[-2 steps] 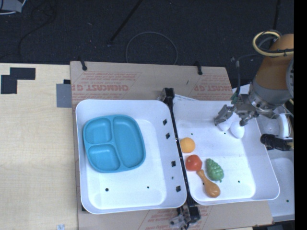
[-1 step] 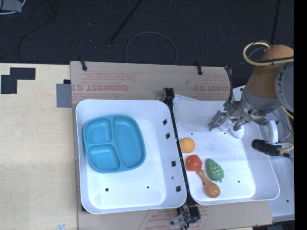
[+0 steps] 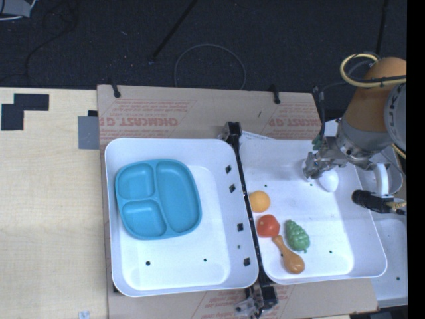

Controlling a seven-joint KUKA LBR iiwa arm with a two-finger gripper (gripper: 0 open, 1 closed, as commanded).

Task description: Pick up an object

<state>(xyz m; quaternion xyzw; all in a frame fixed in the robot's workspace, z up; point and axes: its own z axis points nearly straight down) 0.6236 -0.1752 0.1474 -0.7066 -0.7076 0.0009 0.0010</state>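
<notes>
Two white bins sit side by side on the surface (image 3: 53, 211). One bin (image 3: 219, 271) has a blue plate (image 3: 158, 198) in it. The other bin (image 3: 362, 261) has an orange ball (image 3: 259, 201), a red ball (image 3: 267, 225), a green bumpy toy (image 3: 297, 235) and a tan spoon (image 3: 289, 256). Up near its back, the claw (image 3: 320, 171) is touching a white egg (image 3: 329, 180). I cannot tell if it is grasping it.

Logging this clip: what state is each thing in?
Blue plate: flat in left bin, nothing on it.
Orange ball: loose in right bin.
Tomato: loose, touching gourd.
Green fruit: loose beside gourd.
White egg: at gripper, grip unclear.
</notes>
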